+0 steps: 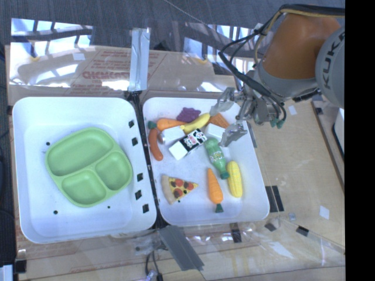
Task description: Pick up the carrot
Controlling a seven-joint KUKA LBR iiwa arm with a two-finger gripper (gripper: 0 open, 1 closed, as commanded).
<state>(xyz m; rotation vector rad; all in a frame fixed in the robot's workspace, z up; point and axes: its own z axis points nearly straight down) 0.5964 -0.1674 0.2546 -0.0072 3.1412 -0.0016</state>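
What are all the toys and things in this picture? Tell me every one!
plate: 1, green, three sections, in the left bin
left bin: 1, white
right bin: 1, white, holds the toy food
carrot: 1, orange with green end, front of right bin
corn: 1, yellow, right of the carrot
pizza slice: 1, tan with red bits, front left of right bin
bottle: 1, green, middle of right bin
milk carton: 1, white with black patches, middle
hot dog: 1, orange-red, by the left wall
grapes: 1 bunch, purple, back of right bin
banana: 1, yellow, back
gripper: 1, grey, over the back right of the right bin
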